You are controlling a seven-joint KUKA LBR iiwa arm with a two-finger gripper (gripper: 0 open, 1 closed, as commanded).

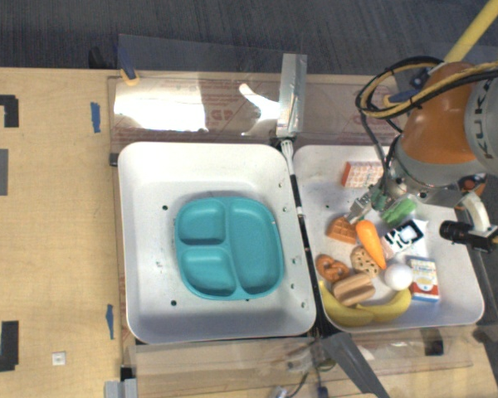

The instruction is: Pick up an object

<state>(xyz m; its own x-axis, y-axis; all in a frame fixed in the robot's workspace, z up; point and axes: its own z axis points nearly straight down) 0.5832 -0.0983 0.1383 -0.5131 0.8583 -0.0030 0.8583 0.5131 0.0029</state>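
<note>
We see the gripper [372, 202] low in the right bin [465, 305], above the toy carrot [370, 244]; we cannot tell whether its jaws are released or clenched. The carrot lies slantwise among a cracker [344, 229], a pretzel [330, 266], a white egg [397, 278] and a banana [367, 310]. We judge it light, stiff and smooth, likely to slip, so we would take it across its thick middle. The crowding leaves little room. The left bin [141, 247] holds 1 teal plate [231, 245] on the bench [46, 222].
</note>
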